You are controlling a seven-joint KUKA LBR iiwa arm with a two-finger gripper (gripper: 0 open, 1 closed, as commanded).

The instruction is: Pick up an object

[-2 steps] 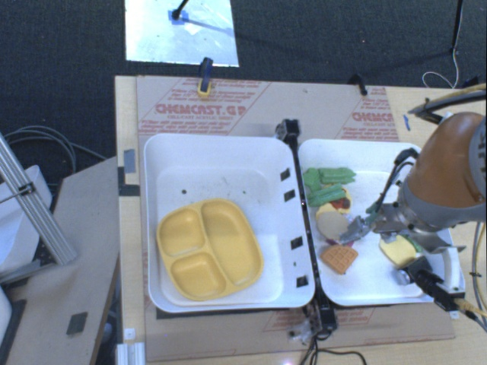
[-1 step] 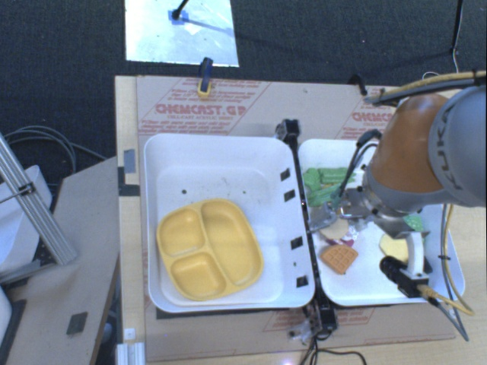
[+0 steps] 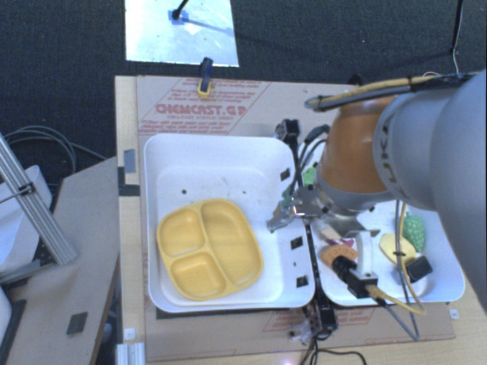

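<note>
- Your arm (image 3: 396, 147) reaches in from the right, its orange band above the wrist, bent low over the wall between the two bins.
- You see the gripper (image 3: 280, 217) just inside the left bin's right edge; nothing shows between its fingertips, and you cannot tell how far apart they stand.
- The left bin (image 3: 205, 158) holds a yellow divided tray (image 3: 207, 247) with three compartments, lying flat, apart from the gripper.
- The right bin (image 3: 449, 284) holds small things partly hidden by the arm: a green knobbly piece (image 3: 414, 233), a pale yellow piece (image 3: 389, 245), an orange-brown piece (image 3: 335, 255).
</note>
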